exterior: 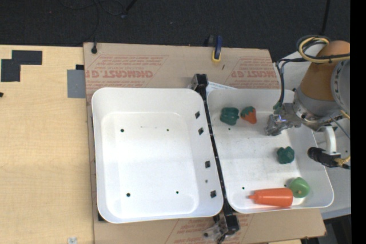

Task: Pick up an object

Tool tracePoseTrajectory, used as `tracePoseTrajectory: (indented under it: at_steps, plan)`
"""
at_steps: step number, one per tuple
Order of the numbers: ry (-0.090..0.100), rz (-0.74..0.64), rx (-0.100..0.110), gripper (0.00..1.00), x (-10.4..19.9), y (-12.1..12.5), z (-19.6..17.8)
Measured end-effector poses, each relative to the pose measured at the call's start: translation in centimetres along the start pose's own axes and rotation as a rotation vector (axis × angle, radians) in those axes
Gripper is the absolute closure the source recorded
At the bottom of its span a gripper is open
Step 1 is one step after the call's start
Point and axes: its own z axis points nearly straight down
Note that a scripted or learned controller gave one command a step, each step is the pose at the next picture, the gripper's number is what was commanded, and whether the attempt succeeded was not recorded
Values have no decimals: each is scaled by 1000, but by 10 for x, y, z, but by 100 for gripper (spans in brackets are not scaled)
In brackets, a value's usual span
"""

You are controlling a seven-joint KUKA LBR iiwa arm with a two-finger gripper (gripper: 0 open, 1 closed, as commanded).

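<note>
Left bin [108,123]: sat on the cardboard sheet [143,68], its white floor showing a few small dark holes.
Divider [207,146]: a black strip ran between the 2 bins, which lay side by side.
Right bin [251,163]: held 5 small objects.
Dark green piece [229,116]: lay near the bin's far edge, just beside a small orange-red piece [249,115] on its right.
Orange carrot-shaped object [271,197]: lay flat along the near edge, touching a light green round object [298,187].
Second dark green piece [285,155]: rested alone toward the right side.
Gripper [277,124]: hung low over the right bin, between the 2 dark green pieces, with nothing visibly held.
Arm [323,80]: reached in from the right.
</note>
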Motion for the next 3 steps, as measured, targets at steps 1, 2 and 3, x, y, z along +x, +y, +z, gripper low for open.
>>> tracePoseTrajectory:
  at_steps: [1, 2, 3]
  plan:
    - [2, 4, 4, 100, 0, -88, -1]
    - [-1, -2, -4, 100, 1, -9, 0]
    - [3, 4, 8, 100, 0, -86, -5]
